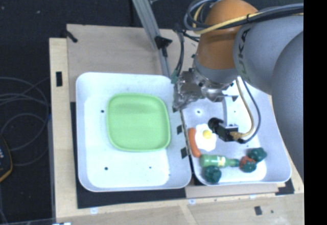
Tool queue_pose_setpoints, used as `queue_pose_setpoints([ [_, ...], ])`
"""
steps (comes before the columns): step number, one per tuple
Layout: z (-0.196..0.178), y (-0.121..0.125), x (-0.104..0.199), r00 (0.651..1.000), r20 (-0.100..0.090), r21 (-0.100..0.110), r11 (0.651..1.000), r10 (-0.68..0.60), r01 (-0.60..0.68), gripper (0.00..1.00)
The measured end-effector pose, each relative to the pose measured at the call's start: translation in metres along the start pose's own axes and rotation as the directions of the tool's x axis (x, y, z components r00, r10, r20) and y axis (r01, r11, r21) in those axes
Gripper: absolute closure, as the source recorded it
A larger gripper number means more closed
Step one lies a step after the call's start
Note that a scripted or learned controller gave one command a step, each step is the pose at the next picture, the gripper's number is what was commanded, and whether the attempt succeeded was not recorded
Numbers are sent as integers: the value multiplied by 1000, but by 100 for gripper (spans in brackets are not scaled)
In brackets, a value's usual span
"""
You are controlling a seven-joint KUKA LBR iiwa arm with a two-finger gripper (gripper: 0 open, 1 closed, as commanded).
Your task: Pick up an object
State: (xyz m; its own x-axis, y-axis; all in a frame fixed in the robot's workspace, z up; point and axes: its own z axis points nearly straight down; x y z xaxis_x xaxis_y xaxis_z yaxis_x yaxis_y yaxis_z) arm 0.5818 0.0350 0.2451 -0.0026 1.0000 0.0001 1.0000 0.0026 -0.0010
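- A shallow white left bin [89, 132] sits on the bench.
- A green plate [138, 122], square with rounded corners, lies flat in the middle of that bin.
- A grey metal bar [144, 12] slants down from the top toward the seam between the bins.
- The gripper [180, 97] hangs over the upper left edge of the right bin [273, 170], just beside the seam. It shows as a dark, blurred shape, so I cannot tell whether it is parted or closed.
- An orange carrot [193, 143] lies along the right bin's left wall, below the gripper.
- A fried egg [206, 137] touches the carrot's right side.
- A green bottle [217, 160] lies on its side just below the egg.
- A dark green lump [212, 173], perhaps a broccoli piece, rests against the bottle's lower side.
- A red and green piece [248, 164] sits at the bottle's right end, with a dark green piece [257, 154] just above it.
- The grey arm [265, 50] with its orange band reaches in over the right bin.
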Motion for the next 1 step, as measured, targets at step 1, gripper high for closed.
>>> queue_pose_setpoints([
  [1,14,1,53,1000,0,0,1000,0,0,100],
])
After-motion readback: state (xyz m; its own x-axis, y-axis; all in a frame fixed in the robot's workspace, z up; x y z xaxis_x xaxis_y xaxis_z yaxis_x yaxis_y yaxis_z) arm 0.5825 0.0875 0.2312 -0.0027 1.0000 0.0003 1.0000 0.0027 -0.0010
